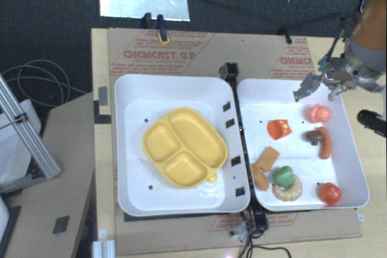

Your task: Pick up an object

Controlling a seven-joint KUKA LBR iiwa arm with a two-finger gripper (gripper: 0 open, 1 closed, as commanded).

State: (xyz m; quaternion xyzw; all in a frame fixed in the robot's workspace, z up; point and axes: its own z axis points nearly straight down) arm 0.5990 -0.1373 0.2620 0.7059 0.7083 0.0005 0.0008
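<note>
The right bin [357, 178] holds a tomato [329, 192], a green piece on a beige ring [285, 183], an orange block [265, 164], a sausage [325, 143] lying lengthwise front to back, a red wedge [279, 128] and a pink piece [317, 113]. The left bin [130, 130] holds a yellow tray [184, 147]. Beyond, the pincer [319, 86] hangs spread open, holding nothing, above the right bin's far edge.

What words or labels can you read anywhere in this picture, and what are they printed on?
"CHEMCAST. G P": red print on the brown protective sheet under the bins, behind the left bin; the last letters are unsure.
A second red print of the same kind lies on the same sheet behind the right bin, near the tool; too blurred and partly covered to read.
The small line under each print is too small to read.
</note>
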